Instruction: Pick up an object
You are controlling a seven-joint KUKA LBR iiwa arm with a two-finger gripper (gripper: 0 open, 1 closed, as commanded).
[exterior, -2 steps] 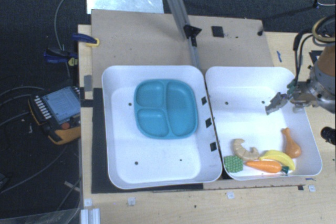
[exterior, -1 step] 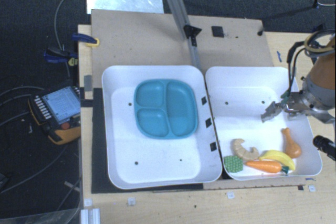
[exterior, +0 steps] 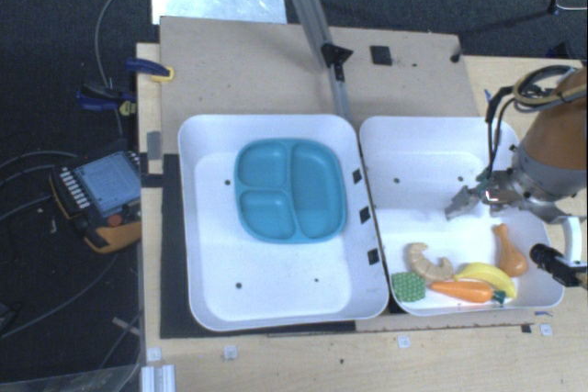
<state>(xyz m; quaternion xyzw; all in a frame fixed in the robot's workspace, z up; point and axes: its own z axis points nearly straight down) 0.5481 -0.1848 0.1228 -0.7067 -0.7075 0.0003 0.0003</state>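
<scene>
The right bin (exterior: 413, 156) holds several toy foods along its near edge: a tan curved piece (exterior: 429, 262), a yellow banana (exterior: 487, 273), an orange carrot (exterior: 464, 291), a small green piece (exterior: 409, 286) and a brown drumstick (exterior: 509, 252). My gripper (exterior: 476, 197) hangs over the right half of this bin, just above and left of the drumstick and apart from every food item. Nothing is visibly held in it. The grey and orange arm (exterior: 551, 142) comes in from the right edge.
A blue divided plate (exterior: 290, 189) lies in the left bin (exterior: 207, 225). A grey pole (exterior: 308, 0) slants across the back of the bench. Cables, clamps and a small device (exterior: 101, 193) lie on the floor to the left.
</scene>
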